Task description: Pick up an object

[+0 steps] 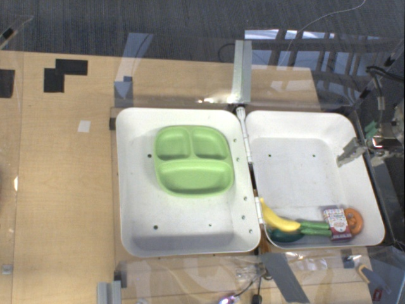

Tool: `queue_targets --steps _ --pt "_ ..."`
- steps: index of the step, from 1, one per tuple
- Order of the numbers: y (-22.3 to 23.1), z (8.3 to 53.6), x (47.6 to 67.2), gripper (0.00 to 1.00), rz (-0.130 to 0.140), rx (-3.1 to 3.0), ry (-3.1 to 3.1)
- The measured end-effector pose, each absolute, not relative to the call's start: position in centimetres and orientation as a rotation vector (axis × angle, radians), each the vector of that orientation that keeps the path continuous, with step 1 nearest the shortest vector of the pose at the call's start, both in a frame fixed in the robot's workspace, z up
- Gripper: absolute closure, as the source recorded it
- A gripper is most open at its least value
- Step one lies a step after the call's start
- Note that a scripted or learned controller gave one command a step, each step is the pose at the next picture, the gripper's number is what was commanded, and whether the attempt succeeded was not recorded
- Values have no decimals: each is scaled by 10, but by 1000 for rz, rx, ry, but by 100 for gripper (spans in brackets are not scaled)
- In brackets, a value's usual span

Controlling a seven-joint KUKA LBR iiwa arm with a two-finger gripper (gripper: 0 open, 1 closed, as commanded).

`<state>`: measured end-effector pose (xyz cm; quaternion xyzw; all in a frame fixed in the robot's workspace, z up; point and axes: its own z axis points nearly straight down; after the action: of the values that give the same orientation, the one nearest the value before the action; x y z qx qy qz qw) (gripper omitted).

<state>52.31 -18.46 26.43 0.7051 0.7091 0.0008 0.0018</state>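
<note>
Camera view, read from the left: the left bin (pixel 130 189) sits in the middle of the frame and holds a green divided plate (pixel 193 159), lying flat in the bin's upper half with three compartments facing up. Just right of it, across the metal strip where the two rims meet, is the right bin (pixel 297 138). Its contents crowd the lower edge — a yellow banana (pixel 277 219) at the lower left corner, a dark green utensil-like piece (pixel 304 230) touching and partly under the banana, then a small purple carton (pixel 336 223), and a round orange item (pixel 354 219) just beside the carton.

At the right edge of the frame, about level with the bin's upper half, the gripper (pixel 353 151) hangs over the bin's right rim, well apart from the cluster below. Whether it is spread or closed cannot be told at this size, and nothing is seen in its grasp.

The step in hand looks like the approach — no object has been lifted. The next move would call for travelling toward the lower edge of the frame, choosing one item, and descending beside its neighbours without snagging the bin wall.
</note>
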Motion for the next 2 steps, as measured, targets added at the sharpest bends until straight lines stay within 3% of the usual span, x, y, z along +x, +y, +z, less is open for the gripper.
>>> queue_targets --steps 1,2 --pt "-185 264 523 0 3 2213 2225" --pt "-206 97 488 0 4 2295 2141"
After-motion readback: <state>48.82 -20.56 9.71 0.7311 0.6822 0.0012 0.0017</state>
